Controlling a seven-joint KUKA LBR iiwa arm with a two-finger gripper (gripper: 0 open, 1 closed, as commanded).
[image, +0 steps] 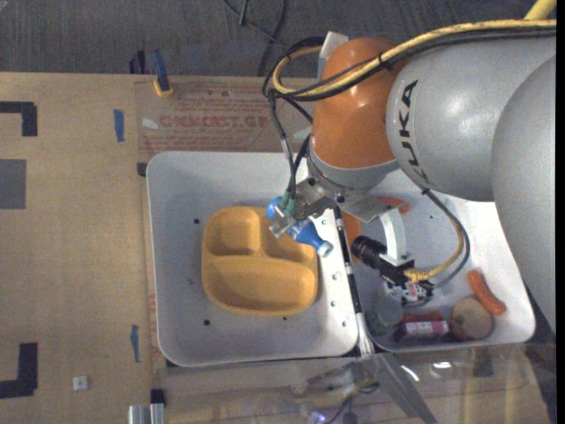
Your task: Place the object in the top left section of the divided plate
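Over the right edge of the yellow divided plate (258, 259), the gripper (294, 219) carries a blue object (305, 231), seemingly light, rigid plastic; whether the fingers clasp it, I cannot tell

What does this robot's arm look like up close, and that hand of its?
The arm is bulky, rounded grey metal with black KUKA lettering and a glossy orange band. Yellow and black cables loop along it. Its hand is a small metallic piece with blue parts.
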